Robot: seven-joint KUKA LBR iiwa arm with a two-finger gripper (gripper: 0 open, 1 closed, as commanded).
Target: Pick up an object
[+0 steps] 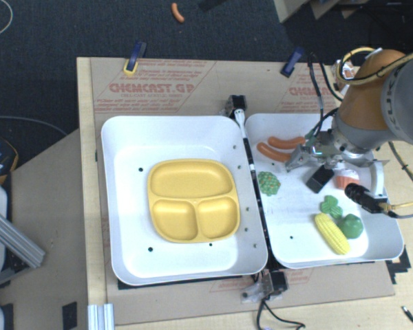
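Observation:
My gripper hangs low over the back of the right bin, open, with nothing between its fingers. Two orange-red sausages lie just to its left, near the bin's back wall. A green leafy piece rests by the bin's left wall, left of and a little nearer than the gripper. A small orange-red piece is partly hidden beside the wrist. Nearer the front lie a yellow corn cob and two green vegetables.
The left bin holds a yellow three-compartment plate. The grey arm with its orange band crosses the back right corner, with cables hanging around it. A black cable plug juts over the right bin.

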